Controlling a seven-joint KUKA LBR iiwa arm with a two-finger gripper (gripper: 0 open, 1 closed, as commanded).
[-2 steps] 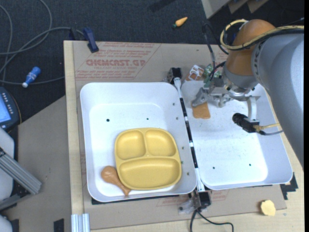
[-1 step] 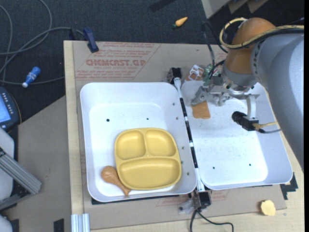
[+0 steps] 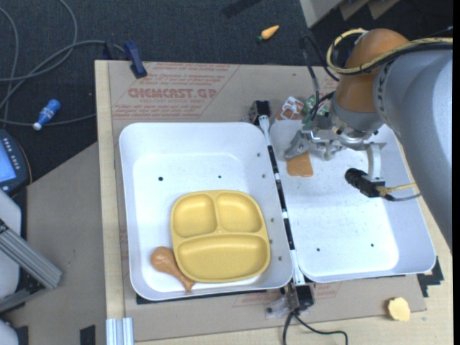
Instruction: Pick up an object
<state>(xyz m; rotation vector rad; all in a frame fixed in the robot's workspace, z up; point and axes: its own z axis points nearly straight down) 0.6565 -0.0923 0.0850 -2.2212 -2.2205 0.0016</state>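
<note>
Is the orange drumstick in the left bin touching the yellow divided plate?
Touching. In the camera view the drumstick lies against the lower left edge of the yellow plate, with no gap between them.

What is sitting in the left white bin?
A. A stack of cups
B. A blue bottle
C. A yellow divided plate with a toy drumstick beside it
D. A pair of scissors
C: the left bin holds a yellow divided plate, and a tan toy drumstick lies against the plate's lower left edge.
</note>
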